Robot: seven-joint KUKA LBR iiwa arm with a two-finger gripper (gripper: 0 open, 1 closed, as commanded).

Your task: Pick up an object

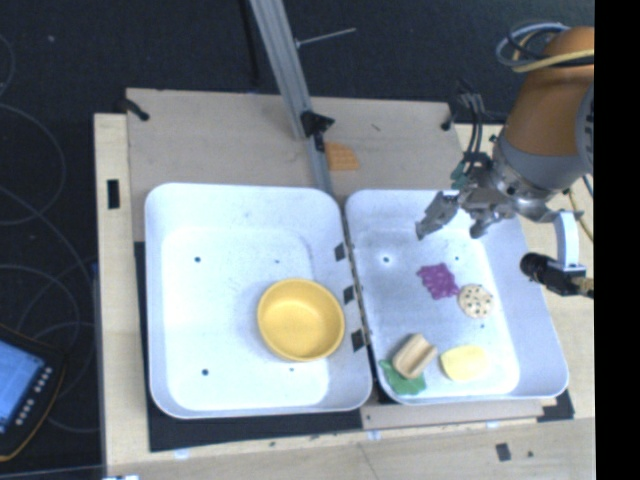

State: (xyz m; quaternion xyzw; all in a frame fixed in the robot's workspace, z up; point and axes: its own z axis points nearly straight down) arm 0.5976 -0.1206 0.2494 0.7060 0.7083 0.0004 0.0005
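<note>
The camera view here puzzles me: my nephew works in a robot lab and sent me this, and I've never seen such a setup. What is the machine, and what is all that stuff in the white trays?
You are looking down, at a slant, from a camera fixed above a workbench. The grey and orange shape at the right is a robot arm, and at its end is its gripper, with two jaws that stand apart and hold nothing. It hangs over the far part of the right bin.

Two shallow white bins sit side by side. The left bin holds a yellow bowl. The right one holds a small purple piece, a round speckled cookie-like object, a yellow block, and a tan piece lying on something green.

The robot's job is to pick up one object.
</note>
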